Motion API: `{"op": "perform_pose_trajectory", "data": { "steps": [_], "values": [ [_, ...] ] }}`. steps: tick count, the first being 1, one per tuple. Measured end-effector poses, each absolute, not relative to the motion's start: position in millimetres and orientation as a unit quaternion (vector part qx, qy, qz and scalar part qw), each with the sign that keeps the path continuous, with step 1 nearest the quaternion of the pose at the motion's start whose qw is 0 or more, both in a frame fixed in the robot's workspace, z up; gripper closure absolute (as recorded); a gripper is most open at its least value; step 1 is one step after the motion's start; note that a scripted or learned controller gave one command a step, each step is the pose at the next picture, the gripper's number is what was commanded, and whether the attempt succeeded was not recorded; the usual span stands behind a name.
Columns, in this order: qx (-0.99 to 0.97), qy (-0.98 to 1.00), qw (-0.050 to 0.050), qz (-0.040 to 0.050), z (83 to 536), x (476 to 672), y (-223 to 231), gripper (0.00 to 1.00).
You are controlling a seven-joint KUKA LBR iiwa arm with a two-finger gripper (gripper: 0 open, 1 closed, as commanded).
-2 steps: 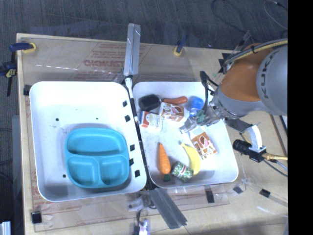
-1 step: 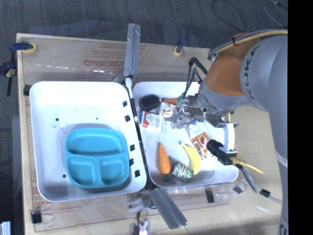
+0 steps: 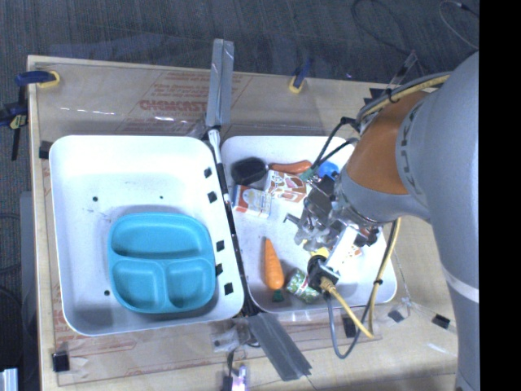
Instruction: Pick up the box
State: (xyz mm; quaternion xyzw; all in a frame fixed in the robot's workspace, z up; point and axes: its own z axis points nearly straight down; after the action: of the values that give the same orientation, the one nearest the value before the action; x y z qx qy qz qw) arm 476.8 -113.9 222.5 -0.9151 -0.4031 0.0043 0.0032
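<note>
Although the gripper (image 3: 316,222) hung low over the right bin (image 3: 277,143), its cluttered metal head gave no clear sight of the business end, and I could not tell whether it stood open or closed; nothing was seen held.

Item 1, the box (image 3: 264,195): a small printed carton, white with red-brown panels, lying flat on the floor of the right bin toward its far left part, close to the divide between the bins. Its right end lay just beside the gripper, possibly partly under it. Judged light, thin-walled card, stiff along the edges but liable to dent if squeezed on the broad face. The printed skin looked smooth, so likely a little slippery. Best hold, in my estimate: across the narrow width, on the two long edges near the middle, with modest pressure.

Item 2, neighbours of the box: a dark rounded object (image 3: 248,170) touching or nearly touching its far left corner; a reddish sausage-shaped piece (image 3: 291,167) just beyond its far edge. Both crowded that side; the near long edge lay freer.

Item 3: a carrot (image 3: 273,265), apart from the box, toward the near wall; beside it a small green packet (image 3: 301,287).

Item 4: the left bin (image 3: 122,157), bearing a blue compartment tray (image 3: 159,261).

Item 5: the table (image 3: 122,96), carrying both bins.
</note>
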Motion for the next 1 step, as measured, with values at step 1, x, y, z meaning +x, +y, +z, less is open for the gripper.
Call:
{"op": "perform_pose_trajectory", "data": {
  "steps": [1],
  "values": [
    [-0.959,-0.282,0.001,0.0028,265.0,478.4,-72.9,1.0]
  ]
}}
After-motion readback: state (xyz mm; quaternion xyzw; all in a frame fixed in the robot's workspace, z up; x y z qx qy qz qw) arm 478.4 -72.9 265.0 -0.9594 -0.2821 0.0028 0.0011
